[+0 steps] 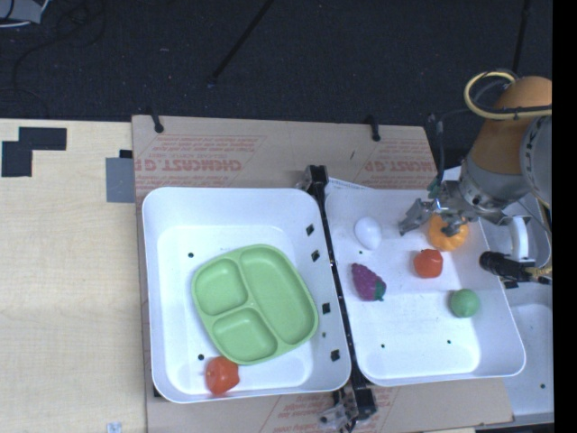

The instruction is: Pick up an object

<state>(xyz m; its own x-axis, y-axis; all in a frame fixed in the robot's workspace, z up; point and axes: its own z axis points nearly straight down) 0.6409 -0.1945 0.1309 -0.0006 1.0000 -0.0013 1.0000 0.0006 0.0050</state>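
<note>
Slippage worries us: our grey two-finger gripper (439,216), jaws spread wide, straddles the round orange plastic fruit (448,234) (two o'clock in the right bin), which could roll.

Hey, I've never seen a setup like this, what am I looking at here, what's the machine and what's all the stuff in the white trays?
This is one photo from a camera fixed above a bench, looking down at a slant. The grey and orange machine on the right is a robot arm; its gripper hangs over an orange toy fruit in the right bin. I cannot tell whether it holds anything. That bin also has a white egg-like piece, a red tomato-like piece, a purple piece and a green ball. The left bin holds a green divided plate and, beside it near the front edge, a red piece. The robot's job is to pick something up.
</note>
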